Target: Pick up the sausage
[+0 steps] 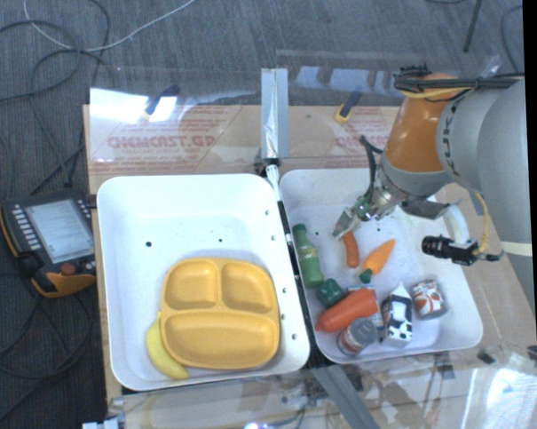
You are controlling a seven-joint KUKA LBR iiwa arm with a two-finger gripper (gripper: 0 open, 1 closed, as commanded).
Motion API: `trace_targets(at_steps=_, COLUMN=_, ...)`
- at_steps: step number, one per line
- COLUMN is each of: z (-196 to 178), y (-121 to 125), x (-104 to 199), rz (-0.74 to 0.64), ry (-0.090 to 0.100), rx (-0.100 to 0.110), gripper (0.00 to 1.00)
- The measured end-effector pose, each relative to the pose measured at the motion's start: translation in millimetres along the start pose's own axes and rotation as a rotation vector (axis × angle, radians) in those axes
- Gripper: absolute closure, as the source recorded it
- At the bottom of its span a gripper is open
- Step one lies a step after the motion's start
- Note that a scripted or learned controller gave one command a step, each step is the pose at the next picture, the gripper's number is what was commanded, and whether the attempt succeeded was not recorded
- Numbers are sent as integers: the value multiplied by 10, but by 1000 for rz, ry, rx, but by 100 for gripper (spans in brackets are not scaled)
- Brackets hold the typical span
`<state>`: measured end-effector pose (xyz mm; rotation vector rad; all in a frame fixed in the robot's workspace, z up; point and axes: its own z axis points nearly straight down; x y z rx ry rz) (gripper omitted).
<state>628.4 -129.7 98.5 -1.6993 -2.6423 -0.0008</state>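
The sausage [351, 248], a short orange-red stick, lies in the right bin [460, 334] near its middle, pointing roughly up and down. My gripper [356, 216] hangs just above the sausage's upper end, reaching in from the grey and orange arm [426, 149] at the right. Its fingers stand open and nothing is between them.
Right of the sausage lies a small carrot [378, 256]. A green bottle [307, 255] runs along the bin's left wall. A large carrot [347, 310], a can [356, 336], a milk carton [398, 316] and another can [428, 299] crowd the front. The left bin [161, 205] holds a yellow tray [221, 311] and a banana [162, 353].
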Motion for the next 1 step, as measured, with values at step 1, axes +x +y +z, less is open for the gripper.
trace_targets(at_steps=1, z=-858, y=562, x=664, rz=-76, ry=-1, rx=-1, gripper=100)
